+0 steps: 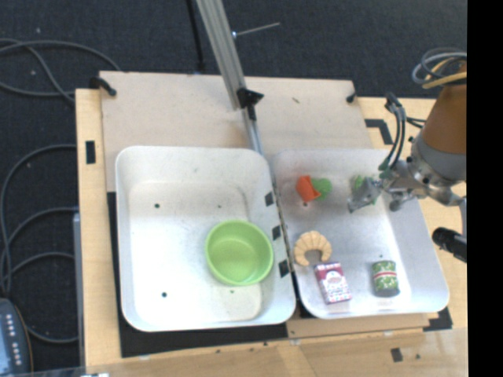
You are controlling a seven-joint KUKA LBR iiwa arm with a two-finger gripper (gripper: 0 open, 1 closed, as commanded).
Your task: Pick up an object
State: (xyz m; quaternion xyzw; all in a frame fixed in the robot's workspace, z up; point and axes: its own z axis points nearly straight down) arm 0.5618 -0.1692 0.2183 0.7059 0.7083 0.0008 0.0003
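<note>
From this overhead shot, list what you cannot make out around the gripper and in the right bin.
- Gripper, camera view: too small and blurred to tell how its fingers stand.
- Green thing beside it: blurred, partly hidden by the gripper; what it is and whether it is held are unclear.
- Red carton and green can: print too small to read.
- Arm: cut off by the right edge.

Dark carpet floor [47, 22], wooden bench [181, 108]

Around the green bowl [239, 252] the left bin [157, 179] lies bare on every side. Beyond its right rim, a croissant [313, 246], a red carton [333, 282] and a green can [384, 278] crowd the near end, and an orange-and-green toy [311, 188] sits farther back
</note>
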